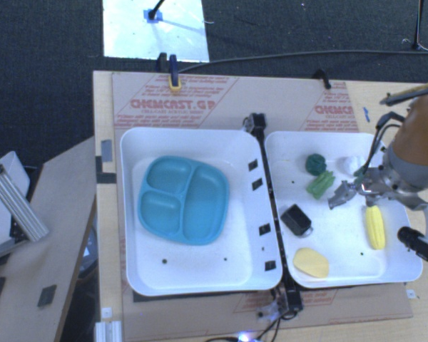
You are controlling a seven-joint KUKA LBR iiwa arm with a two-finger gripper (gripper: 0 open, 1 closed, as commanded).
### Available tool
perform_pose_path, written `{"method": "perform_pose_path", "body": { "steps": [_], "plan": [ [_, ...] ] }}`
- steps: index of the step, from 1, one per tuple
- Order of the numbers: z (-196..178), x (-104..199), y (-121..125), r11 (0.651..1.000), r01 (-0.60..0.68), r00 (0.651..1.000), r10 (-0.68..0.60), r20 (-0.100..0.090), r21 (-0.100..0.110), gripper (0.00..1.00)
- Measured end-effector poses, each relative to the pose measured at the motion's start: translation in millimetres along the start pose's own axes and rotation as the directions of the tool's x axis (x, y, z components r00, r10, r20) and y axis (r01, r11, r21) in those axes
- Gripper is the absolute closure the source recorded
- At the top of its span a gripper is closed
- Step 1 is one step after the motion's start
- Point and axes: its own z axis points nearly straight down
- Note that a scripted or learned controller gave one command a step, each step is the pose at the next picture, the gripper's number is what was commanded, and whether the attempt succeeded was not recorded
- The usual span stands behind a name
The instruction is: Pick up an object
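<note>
**Step in hand: approach over the right bin, no object secured**

The pincer (342, 194) is positioned low over the right bin (403, 268), entering from the right side. Whether it is released or clenched cannot be told from this view; no object is visible within it, so treat the pick as not yet made.

Candidate objects, nearest to the pincer first:

1. Green block (320, 184): just beside the pincer, toward the bin divider and slightly farther back. This is the closest target.
2. Yellow corn-shaped piece (375, 226): near the pincer, on the arm side and toward the front, lying lengthwise.
3. Dark green round piece (315, 164): behind the green block, farther back.
4. Black block (297, 220): toward the front and the divider, well clear of the pincer.
5. Yellow flat piece (312, 263): farthest, near the bin's front wall.

The left bin (150, 269), holding a blue divided plate (183, 200), lies well apart beyond the divider.

Next move, as judged: choose one target, probably the green block, centre the pincer over it, descend until it sits on both sides, clench, then lift.
</note>
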Motion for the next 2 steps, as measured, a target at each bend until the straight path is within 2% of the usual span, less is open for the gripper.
{"method": "perform_pose_path", "body": {
  "steps": [2],
  "plan": [
    [78.6,3.0,4.6,1.0,-0.001,1.0,0.001,0.0,-0.004,0.0]
  ]
}}
